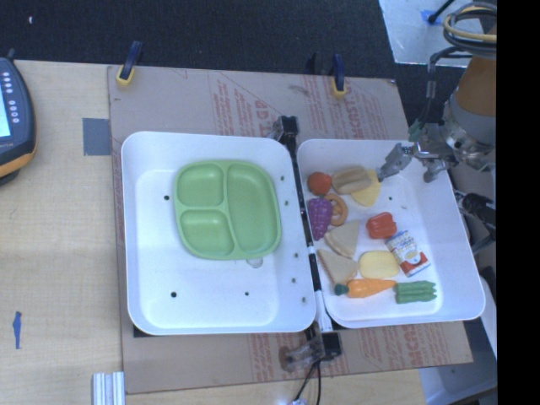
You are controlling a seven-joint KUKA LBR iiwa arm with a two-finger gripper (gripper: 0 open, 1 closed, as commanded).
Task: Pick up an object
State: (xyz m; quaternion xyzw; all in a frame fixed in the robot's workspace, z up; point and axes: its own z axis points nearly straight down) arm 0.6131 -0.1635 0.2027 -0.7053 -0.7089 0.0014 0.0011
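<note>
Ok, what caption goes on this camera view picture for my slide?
Robot arm hovering over the right bin of toy food, beside a green divided plate in the left bin.

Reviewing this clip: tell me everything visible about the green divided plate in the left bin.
The green plate is a pale green, plastic-looking tray with rounded corners and three compartments: two smaller ones stacked on its left side, one long one on its right. It lies flat and slightly rotated on the floor of the left bin, in the upper middle part. Nothing lies in its compartments. A small pale object touches or sits just beside its lower edge; what it is cannot be told.
</note>
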